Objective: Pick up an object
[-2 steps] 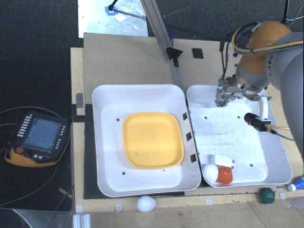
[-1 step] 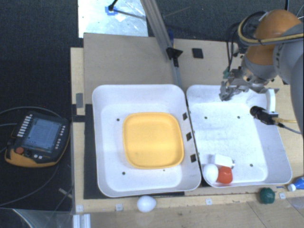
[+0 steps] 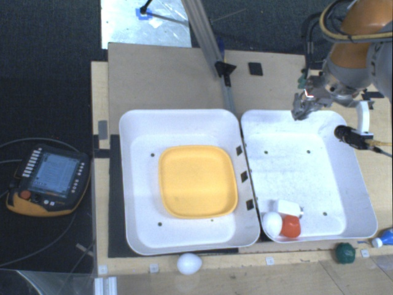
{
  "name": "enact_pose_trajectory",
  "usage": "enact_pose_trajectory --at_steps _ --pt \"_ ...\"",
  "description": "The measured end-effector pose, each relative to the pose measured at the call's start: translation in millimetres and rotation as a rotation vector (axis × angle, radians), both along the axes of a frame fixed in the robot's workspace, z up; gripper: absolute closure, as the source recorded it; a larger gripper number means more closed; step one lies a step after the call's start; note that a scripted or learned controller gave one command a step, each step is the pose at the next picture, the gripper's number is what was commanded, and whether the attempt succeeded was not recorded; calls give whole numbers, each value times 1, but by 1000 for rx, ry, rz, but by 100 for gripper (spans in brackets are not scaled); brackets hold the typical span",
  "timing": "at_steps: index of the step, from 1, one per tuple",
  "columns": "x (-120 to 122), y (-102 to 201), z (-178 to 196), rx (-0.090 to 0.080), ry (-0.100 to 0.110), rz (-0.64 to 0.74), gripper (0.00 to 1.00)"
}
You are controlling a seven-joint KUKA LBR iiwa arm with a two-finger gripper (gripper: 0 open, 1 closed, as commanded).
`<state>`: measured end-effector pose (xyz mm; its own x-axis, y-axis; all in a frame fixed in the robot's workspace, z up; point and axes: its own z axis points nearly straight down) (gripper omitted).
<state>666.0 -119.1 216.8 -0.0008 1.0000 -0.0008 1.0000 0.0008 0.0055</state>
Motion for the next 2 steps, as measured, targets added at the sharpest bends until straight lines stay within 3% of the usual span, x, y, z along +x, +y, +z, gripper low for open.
enact_pose_trajectory --at_steps 2 --pt "14 113 2 2 5 4 100"
